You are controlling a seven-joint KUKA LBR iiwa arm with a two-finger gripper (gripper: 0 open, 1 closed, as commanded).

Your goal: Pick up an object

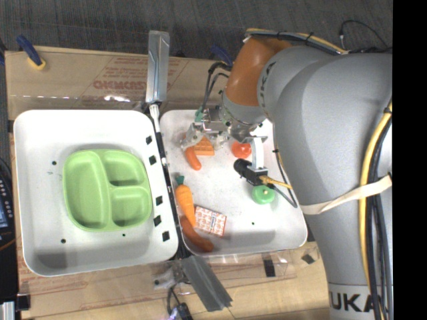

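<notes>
Pincer (208, 127) hangs low in the right white plastic bin (283, 229), upper centre of frame, over the small orange wedge-shaped toy (201, 148), presumably our target; we cannot tell its state.

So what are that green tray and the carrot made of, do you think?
The green tray looks like moulded plastic: one even lime colour, smooth rounded compartments, a dull sheen. The carrot is probably a plastic toy too, given its uniform orange and tidy green top, though rubber or foam can't be ruled out from here.
</notes>
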